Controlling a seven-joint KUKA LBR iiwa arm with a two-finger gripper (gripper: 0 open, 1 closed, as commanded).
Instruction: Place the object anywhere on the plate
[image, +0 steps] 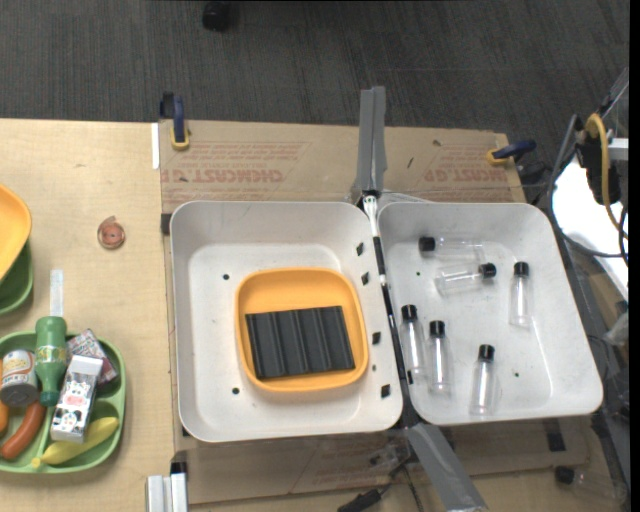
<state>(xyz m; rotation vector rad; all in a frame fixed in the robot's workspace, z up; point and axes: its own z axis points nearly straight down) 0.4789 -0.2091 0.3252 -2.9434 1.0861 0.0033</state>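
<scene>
An orange square plate (300, 330) carrying a dark ribbed insert is lying mid-frame; six clear black-capped vials (437, 350) are lying scattered at right.

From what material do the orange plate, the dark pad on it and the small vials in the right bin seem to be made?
The orange plate looks like moulded plastic: even colour, rounded rim, soft sheen. The dark pad on it seems to be matte rubber or foam, ribbed lengthwise; the look leaves this open. The vials appear to be clear glass or plastic, since the white bin shows through them, with black caps.
</scene>
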